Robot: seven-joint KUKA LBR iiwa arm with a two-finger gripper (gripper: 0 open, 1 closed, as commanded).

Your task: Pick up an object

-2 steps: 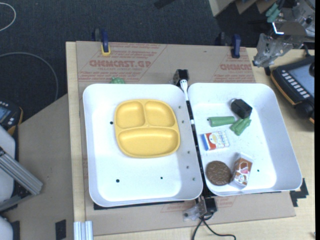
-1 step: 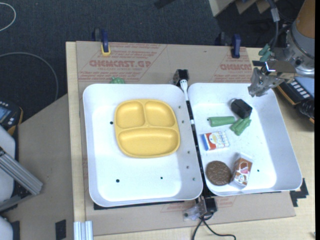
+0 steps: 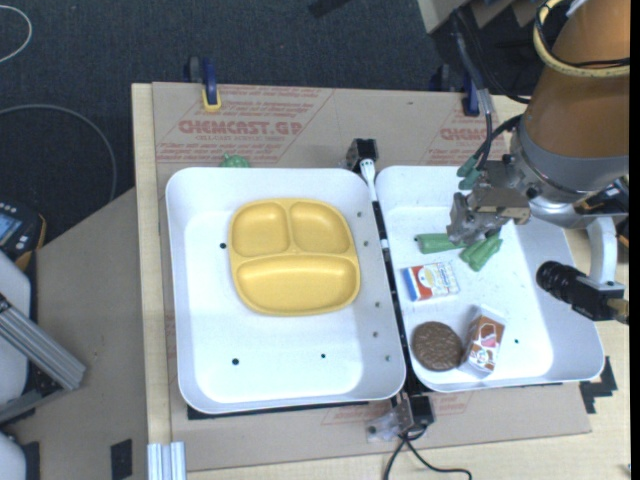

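A cardboard-covered tabletop [image 3: 300, 118] carries two shallow white bins side by side. The left bin [image 3: 200, 268] holds a yellow divided plate [image 3: 294, 256]. The right bin [image 3: 560, 348] holds green pieces [image 3: 478, 254], a small white card packet [image 3: 430, 281], a red-and-white carton [image 3: 484, 345] and a round brown cookie [image 3: 437, 344]. The grey-and-orange arm [image 3: 580, 88] reaches in from the right, its pincer [image 3: 476, 224] low over the green pieces near the right bin's rear; whether it is spread or pressed together cannot be told.
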